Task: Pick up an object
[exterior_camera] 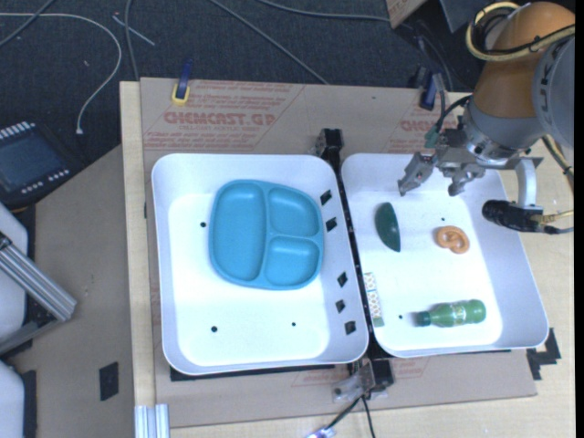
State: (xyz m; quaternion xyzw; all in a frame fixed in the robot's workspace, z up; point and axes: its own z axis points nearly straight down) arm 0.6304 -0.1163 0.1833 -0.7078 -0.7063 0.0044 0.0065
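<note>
The right bin [511, 331] holds three things. A dark green oval object [389, 226] lies near its left side. A small orange ring-shaped object [451, 239] sits to the right of it. A green bottle [452, 315] lies on its side near the front edge. My gripper [431, 182] hangs over the back of the right bin, its two fingers spread apart with nothing between them. It stands above and behind the dark green object, apart from it.
In the left bin [182, 327] lies a blue divided plate [266, 234]. A black divider with clips [339, 245] runs between the bins. Cables trail across the dark floor behind the bench. The arm's grey body and orange band [520, 57] fill the upper right.
</note>
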